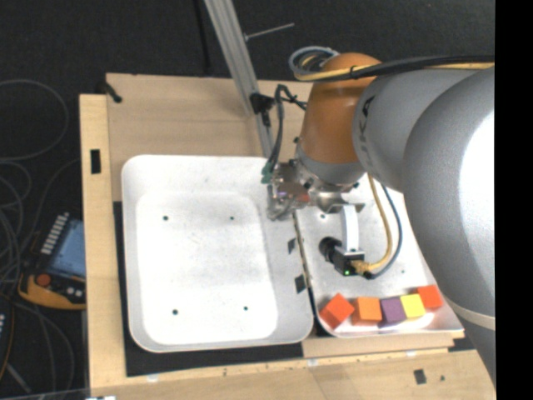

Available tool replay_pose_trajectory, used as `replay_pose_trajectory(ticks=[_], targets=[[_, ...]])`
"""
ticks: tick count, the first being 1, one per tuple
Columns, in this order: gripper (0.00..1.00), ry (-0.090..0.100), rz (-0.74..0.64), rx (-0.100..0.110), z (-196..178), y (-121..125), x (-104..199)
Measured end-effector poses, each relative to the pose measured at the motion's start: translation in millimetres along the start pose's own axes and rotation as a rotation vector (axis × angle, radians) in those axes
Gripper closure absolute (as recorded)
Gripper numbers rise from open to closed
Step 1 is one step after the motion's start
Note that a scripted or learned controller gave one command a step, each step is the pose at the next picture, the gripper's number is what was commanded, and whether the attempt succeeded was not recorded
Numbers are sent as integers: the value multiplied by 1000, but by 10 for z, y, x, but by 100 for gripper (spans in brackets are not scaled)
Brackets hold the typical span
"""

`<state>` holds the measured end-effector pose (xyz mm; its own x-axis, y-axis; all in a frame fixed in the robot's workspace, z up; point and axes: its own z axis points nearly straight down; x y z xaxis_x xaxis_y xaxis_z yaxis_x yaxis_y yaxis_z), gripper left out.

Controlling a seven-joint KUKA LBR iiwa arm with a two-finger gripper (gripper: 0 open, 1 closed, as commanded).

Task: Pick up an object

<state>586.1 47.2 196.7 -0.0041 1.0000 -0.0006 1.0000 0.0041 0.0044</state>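
A row of five small blocks lies along the near rim of the right bin point(454, 327), at about five o'clock in the scene. Its long axis runs roughly from nine o'clock to three o'clock, rising slightly rightward: red block point(337, 309), orange block point(367, 309), purple block point(391, 309), yellow block point(412, 306), and another orange-red block point(430, 297), each touching the next. The left bin point(200, 248) sits just beside it. The gripper point(287, 197) hangs near the bins' shared edge, well apart from the blocks; whether it is parted or closed cannot be told.

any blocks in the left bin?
No: the small coloured blocks all sit in a row along the near edge of the right white bin.
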Motion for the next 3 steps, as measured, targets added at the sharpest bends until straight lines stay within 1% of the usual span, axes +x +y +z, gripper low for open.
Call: replay_pose_trajectory(ticks=[1,2,3], targets=[[100,-3,11,6,-2,-594,-613],[0,1,10,4,1,-574,-567],[0,1,12,3,1,-573,-569]])
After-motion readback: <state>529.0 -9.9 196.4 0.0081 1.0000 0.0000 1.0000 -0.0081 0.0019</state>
